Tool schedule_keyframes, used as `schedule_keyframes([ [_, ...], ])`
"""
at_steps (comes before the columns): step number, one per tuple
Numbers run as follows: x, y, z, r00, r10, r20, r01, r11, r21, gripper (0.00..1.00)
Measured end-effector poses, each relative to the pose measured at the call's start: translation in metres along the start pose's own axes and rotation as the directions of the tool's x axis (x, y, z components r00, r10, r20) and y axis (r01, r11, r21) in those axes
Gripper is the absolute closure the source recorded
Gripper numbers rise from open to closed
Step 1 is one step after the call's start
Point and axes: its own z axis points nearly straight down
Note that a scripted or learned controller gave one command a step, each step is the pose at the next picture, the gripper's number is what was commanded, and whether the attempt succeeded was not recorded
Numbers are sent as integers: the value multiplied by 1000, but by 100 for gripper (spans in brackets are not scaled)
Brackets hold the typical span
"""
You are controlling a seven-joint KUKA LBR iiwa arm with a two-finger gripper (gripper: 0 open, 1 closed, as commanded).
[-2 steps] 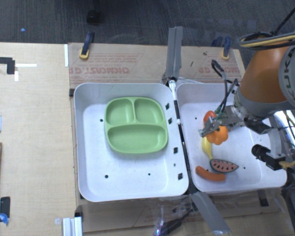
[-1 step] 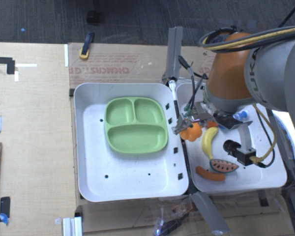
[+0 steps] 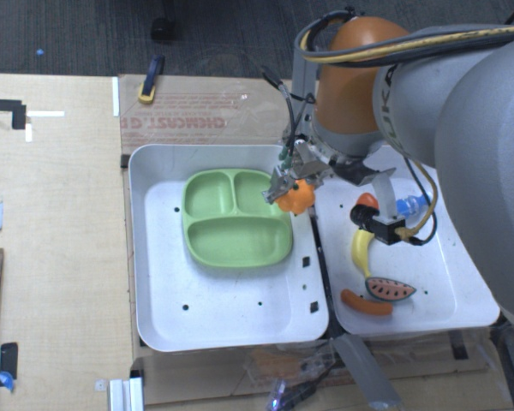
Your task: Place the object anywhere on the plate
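Note:
A green plate [image 3: 236, 221] with three compartments lies in the left white bin [image 3: 163, 289]. My gripper [image 3: 289, 182] hangs over the plate's right edge, near its upper right compartment. Its fingers are shut on an orange round fruit [image 3: 296, 197], which sits just off the plate's rim, above the gap between the two bins. The grey arm with its orange band reaches in from the upper right and hides the back of the right bin.
The right bin [image 3: 445, 289] holds a banana [image 3: 361, 251], a watermelon slice [image 3: 390, 289], an orange-red sausage shape [image 3: 366, 304], a small red piece [image 3: 367, 201] and a blue object [image 3: 409, 206]. A black cable fitting [image 3: 384, 228] hangs over them.

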Motion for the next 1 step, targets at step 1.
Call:
schedule_keyframes([
  [1,0,0,0,1000,0,1,0,1000,-1,0],
])
